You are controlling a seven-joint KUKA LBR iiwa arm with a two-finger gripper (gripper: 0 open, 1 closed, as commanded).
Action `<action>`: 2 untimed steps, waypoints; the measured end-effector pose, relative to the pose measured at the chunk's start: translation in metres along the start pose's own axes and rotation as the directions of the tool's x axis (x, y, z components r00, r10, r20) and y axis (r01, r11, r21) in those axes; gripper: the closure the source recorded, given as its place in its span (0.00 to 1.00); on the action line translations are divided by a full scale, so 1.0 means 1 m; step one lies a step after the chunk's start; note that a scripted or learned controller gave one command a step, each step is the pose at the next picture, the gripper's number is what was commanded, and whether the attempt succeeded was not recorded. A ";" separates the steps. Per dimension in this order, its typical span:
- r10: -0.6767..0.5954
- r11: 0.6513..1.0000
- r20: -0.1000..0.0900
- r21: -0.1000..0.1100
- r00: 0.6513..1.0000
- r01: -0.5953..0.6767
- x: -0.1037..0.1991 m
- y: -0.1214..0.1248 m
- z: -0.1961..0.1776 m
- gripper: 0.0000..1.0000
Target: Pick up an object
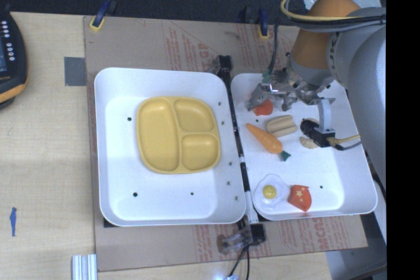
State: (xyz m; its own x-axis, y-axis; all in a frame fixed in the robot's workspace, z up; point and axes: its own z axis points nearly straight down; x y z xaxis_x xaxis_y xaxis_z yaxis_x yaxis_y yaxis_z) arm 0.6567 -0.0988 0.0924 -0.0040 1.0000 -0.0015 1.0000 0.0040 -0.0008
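Gripper (262, 99): low in the right bin's (351, 190) far-left corner, over a small red piece (264, 108); finger spread unclear, contact perhaps.
Nearby: bread roll (281, 125), carrot (265, 139), just beside.
Farther: fried egg (270, 191), red wedge (299, 197).
Left bin (111, 160): yellow divided plate (178, 134).

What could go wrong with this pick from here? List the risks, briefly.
1. The gripper hangs low at the right bin's far end, right beside a small red toy and close to the bread roll. It may nudge one while reaching for the other.
2. The carrot lies just past the roll, so a pushed roll could shove it.
3. That red toy sits near the bin wall, which may block a clean grasp.
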 end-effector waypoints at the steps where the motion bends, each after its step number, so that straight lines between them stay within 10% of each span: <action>1: 0.001 1.000 0.000 -0.002 1.000 -0.001 -0.009 0.000 0.000 0.00; 2: -0.001 1.000 0.000 0.000 1.000 0.001 -0.004 0.000 0.000 0.00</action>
State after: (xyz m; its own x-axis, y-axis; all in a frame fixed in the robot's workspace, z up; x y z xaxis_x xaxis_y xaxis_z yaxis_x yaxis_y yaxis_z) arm 0.6565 -0.1031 0.0923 -0.0048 1.0000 -0.0014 1.0000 0.0048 -0.0012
